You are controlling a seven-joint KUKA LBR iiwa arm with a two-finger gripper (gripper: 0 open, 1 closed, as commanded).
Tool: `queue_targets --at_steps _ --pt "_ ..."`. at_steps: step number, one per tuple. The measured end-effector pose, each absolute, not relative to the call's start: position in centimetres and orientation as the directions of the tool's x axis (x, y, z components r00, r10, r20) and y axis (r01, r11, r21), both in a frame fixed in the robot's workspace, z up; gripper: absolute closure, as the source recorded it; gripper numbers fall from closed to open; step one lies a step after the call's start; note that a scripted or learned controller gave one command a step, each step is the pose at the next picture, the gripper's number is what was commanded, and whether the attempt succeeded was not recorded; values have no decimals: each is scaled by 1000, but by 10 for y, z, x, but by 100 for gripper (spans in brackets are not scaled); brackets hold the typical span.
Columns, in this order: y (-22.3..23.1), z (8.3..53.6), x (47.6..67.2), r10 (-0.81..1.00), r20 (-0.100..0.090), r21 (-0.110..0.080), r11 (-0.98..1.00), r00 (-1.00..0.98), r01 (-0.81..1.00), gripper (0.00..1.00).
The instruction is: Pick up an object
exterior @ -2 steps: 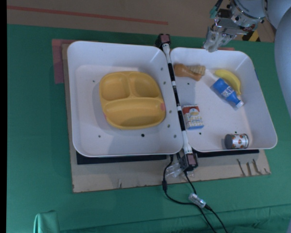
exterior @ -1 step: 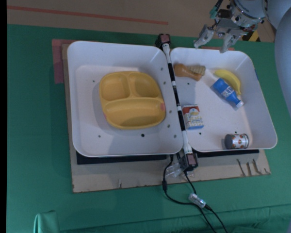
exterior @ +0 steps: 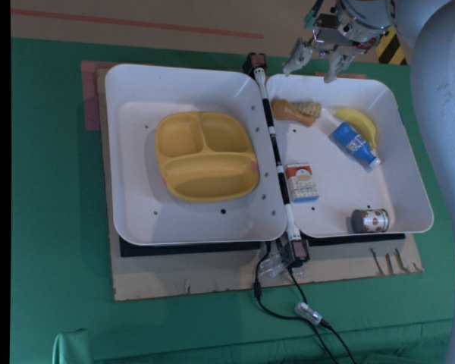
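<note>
Nearest in my right bin (exterior: 409, 203) lies a small can (exterior: 370, 220) on its side by the front wall. Farther back sits a red-and-white carton (exterior: 302, 182) close to the divider, then a blue bottle (exterior: 355, 144) touching a banana (exterior: 357, 121), and a brown packet (exterior: 296, 110) near the back. My left bin (exterior: 129, 203) holds a yellow divided plate (exterior: 206, 156). My pincer (exterior: 313, 64) hangs released, fingers spread and grasping nothing, over the right bin's far rim, just beyond the brown packet and banana.

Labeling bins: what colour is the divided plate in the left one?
Yellow: the divided plate, clearest in the camera view.
</note>
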State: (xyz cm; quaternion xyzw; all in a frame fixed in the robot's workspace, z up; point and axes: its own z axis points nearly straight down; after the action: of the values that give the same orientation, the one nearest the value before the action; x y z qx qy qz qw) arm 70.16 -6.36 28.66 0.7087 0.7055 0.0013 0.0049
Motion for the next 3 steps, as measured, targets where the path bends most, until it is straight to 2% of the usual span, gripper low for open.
queue_targets --at_steps 3 --pt "-64 287 702 1000 -6 9 -5 5 1000 0"
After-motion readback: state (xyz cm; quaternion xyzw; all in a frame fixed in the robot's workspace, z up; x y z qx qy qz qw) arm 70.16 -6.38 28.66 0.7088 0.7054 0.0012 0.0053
